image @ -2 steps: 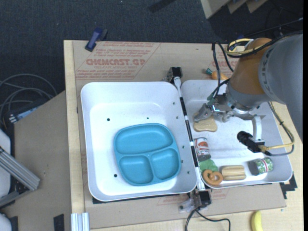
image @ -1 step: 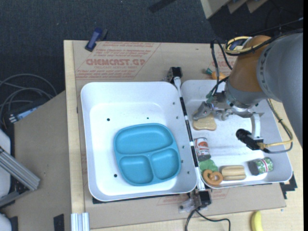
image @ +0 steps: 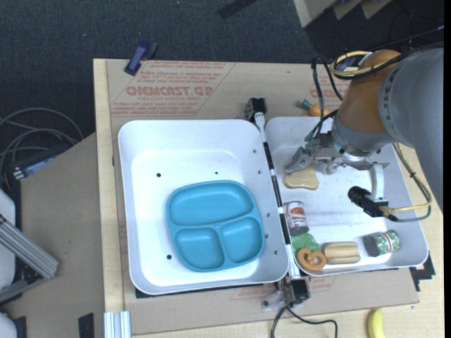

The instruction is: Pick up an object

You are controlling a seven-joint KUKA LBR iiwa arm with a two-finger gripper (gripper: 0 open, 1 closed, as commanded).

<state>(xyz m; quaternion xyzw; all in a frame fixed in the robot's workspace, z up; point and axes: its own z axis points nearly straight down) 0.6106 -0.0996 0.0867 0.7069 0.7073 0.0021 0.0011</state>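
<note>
You are looking down at a tabletop (image: 106,189) with two white bins sitting side by side. The left bin (image: 141,153) is holding a blue plate (image: 215,224) with three parts. The right bin (image: 409,189) is holding the small things. The grey arm (image: 405,97) is reaching in from the right, with its orange band (image: 359,101) showing above the wrist. The hand (image: 310,162) is hanging low over the back of the right bin, just above a tan, flat toy piece (image: 301,180). You cannot tell if the hand is released or clenched, because the arm is covering most of it. Nothing is showing between its grasping parts.

A little can with a red label (image: 296,217) is lying near the wall between the bins. Below it, a green toy (image: 304,242) is touching an orange ring (image: 311,260). A hot dog bun (image: 341,253) is lying just beside the ring. A green and white can (image: 382,243) is lying near the front right corner. A black part (image: 364,200) is sticking out over the middle of the bin. A yellow thing (image: 375,324) is lying on the tabletop in front of the bins.
</note>
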